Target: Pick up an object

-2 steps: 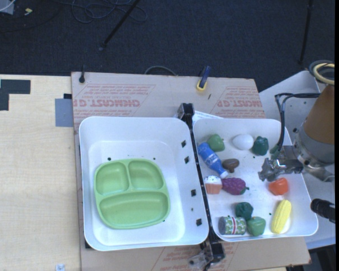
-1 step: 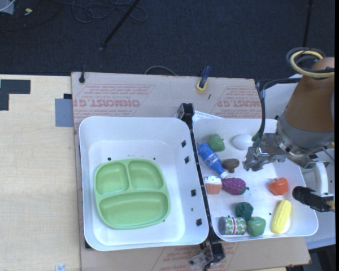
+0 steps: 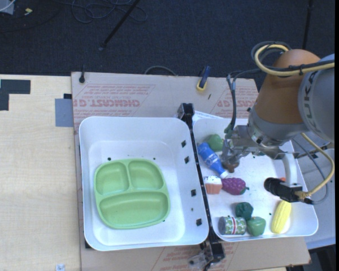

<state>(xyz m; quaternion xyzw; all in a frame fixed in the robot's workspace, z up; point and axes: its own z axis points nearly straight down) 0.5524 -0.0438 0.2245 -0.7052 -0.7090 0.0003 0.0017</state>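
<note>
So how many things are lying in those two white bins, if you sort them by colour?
Green: 4 (divided plate, rounded piece, dark piece, light piece)
Blue: 1 (bottle)
Purple: 1 (grape bunch)
Yellow: 1 (corn-like piece)
Orange and white: 1 (small piece)
Mixed label: 1 (small can)
Total: 9

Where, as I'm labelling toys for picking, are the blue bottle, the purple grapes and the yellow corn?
blue bottle (image 3: 209, 156), camera view, middle of its body.
purple grapes (image 3: 234, 186), camera view, centre of the bunch.
yellow corn (image 3: 281, 217), camera view, middle of the cob.
</note>
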